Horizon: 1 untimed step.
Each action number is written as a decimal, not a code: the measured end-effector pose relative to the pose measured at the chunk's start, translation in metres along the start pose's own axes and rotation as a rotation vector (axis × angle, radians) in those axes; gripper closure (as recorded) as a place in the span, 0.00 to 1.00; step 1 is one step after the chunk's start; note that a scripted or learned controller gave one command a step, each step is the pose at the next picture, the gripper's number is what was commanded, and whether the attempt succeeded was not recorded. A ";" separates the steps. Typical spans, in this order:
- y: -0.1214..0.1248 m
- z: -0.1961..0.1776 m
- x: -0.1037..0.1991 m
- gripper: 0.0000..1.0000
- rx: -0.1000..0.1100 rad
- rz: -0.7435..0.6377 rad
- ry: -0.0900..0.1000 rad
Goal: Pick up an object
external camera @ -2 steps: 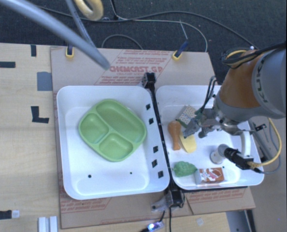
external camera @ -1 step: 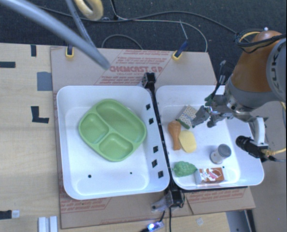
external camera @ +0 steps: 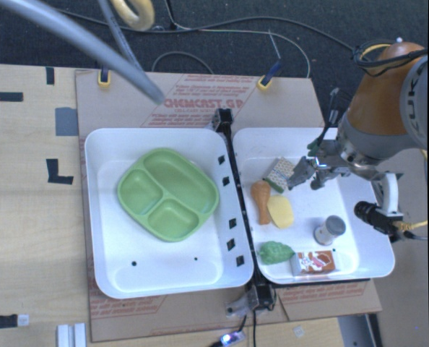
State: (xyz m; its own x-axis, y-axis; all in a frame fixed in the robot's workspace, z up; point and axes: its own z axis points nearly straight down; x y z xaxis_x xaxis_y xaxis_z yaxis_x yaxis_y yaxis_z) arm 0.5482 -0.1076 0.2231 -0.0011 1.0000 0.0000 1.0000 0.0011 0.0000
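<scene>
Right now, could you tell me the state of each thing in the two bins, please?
green plate: upright in left bin, compartments bare.
carrot: lying flat, touching the yellow piece.
small can: lying tilted.
red-and-white packet: lying flat.
green leafy piece: lying flat.
gripper: above right bin.

Red print runs across the brown cardboard sheet (external camera: 200, 96) under the two white bins; the letters are too blurred to make out with confidence. More red print shows on its lower edge, also unreadable. Dark letters "UK" show on the grey arm casing (external camera: 417, 100) at right. The small red-and-white packet (external camera: 317, 262) carries print too small to read.
</scene>
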 end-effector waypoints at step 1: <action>0.004 -0.007 0.057 1.00 0.000 -0.006 0.002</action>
State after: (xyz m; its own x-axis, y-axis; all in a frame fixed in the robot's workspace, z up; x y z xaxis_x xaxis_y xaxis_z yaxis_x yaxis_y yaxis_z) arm 0.5519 -0.0508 0.2305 -0.0073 1.0000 0.0021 1.0000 0.0073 -0.0002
